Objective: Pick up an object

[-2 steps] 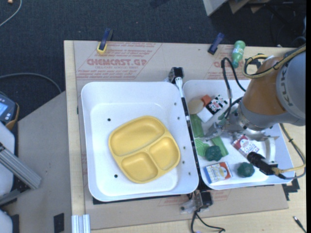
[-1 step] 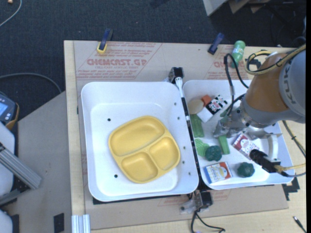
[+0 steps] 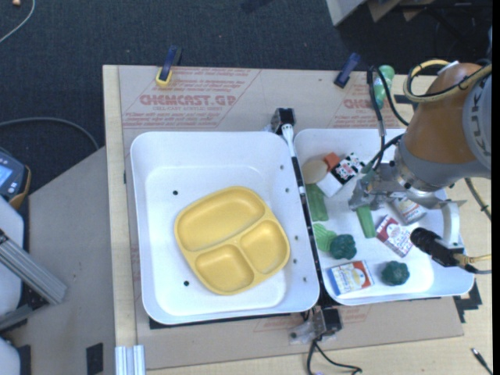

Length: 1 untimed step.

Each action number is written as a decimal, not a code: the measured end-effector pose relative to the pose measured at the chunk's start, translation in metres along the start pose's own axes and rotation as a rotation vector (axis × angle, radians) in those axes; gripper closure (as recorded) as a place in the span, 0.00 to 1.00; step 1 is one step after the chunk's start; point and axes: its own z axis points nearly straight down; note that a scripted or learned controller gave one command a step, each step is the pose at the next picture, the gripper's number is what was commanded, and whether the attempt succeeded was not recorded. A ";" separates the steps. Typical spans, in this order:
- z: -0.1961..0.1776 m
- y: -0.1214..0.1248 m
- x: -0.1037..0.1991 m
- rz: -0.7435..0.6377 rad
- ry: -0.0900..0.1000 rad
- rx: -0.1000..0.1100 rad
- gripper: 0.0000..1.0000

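My gripper (image 3: 366,198) hangs low over the middle of the right bin (image 3: 449,287), at the end of the grey arm with its orange band (image 3: 441,127). Just below it lies a short green stick (image 3: 365,222). Around it are a red and white packet (image 3: 394,236), a dark green broccoli piece (image 3: 342,246), a second dark green piece (image 3: 395,273), a small printed card (image 3: 349,276) and a black, white and orange toy (image 3: 344,166). The arm hides part of the bin's right side.
The left bin (image 3: 156,162) holds a yellow divided plate (image 3: 231,239). A long green piece (image 3: 316,201) and a light green leaf (image 3: 323,236) lie along the right bin's left wall. Clamps (image 3: 166,67) sit on the bench's far edge.
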 end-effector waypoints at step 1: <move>-0.051 -0.008 0.003 0.000 0.000 0.000 1.00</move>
